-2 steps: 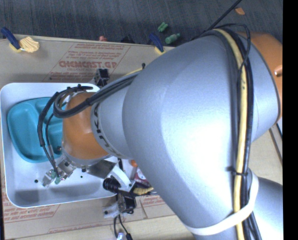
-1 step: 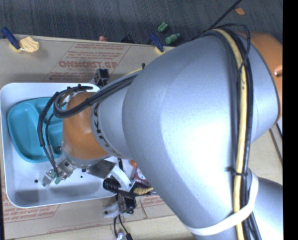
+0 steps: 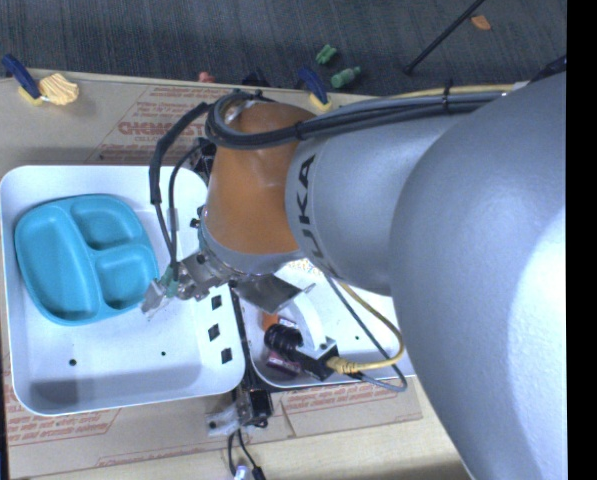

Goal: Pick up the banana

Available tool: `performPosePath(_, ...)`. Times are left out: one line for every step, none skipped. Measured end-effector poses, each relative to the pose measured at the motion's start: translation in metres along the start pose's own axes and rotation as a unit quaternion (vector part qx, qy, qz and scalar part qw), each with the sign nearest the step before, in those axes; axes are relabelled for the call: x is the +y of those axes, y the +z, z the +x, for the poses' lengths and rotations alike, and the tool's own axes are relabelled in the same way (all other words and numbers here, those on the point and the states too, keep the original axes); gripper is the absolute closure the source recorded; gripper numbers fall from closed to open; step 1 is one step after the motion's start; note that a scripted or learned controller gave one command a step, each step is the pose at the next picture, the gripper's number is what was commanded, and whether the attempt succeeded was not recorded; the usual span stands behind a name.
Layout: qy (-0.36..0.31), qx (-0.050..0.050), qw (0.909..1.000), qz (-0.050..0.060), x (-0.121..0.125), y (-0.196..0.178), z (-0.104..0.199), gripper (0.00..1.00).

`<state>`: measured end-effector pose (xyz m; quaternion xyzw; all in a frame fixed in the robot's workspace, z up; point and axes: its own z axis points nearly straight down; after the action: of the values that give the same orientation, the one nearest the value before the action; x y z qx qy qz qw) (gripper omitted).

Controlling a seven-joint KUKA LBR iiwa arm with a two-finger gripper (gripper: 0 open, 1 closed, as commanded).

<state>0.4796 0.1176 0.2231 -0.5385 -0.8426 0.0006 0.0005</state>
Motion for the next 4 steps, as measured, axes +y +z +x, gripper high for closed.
performPosePath(-0.039,0.0,0.9992,0.0,-0.027,-0.046,-0.052,0.0)
performPosePath(-0.044,0.0,0.999,0.001,-0.027,-0.056,-0.051,1.0)
performPosePath(0.004,0.0,1.0,0.0,-0.004,-0.058,-0.119,1.0)
performPosePath(0.044,0.001,0.999,0.002,0.025,0.015,-0.184,1.0)
